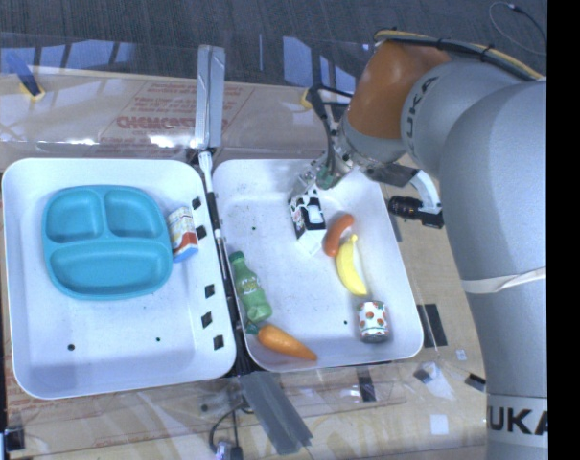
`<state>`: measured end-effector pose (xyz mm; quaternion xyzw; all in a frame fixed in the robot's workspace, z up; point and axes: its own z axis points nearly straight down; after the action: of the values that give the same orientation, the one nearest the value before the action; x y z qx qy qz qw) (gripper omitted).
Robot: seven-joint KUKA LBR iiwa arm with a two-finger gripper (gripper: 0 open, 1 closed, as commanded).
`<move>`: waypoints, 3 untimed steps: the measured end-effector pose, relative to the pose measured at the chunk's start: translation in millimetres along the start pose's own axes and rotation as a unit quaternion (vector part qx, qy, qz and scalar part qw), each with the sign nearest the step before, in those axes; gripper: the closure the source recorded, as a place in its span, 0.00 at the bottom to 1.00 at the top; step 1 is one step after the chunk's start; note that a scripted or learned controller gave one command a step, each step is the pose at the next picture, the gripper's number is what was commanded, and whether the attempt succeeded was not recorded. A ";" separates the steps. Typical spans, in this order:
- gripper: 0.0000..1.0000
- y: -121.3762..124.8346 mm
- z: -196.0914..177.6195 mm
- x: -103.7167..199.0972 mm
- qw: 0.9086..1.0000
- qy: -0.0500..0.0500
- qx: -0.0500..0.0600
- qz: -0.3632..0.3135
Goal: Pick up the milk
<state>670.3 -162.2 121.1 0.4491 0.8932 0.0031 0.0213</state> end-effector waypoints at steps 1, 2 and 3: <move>1.00 -8.4 30.3 17.5 0.997 0.021 0.012 -0.079; 1.00 -72.3 29.0 -5.4 0.991 0.021 0.011 -0.129; 0.00 -71.7 29.0 -5.0 0.991 0.021 0.010 -0.129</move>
<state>617.0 -209.4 90.5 0.3299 0.9440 0.0005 -0.0015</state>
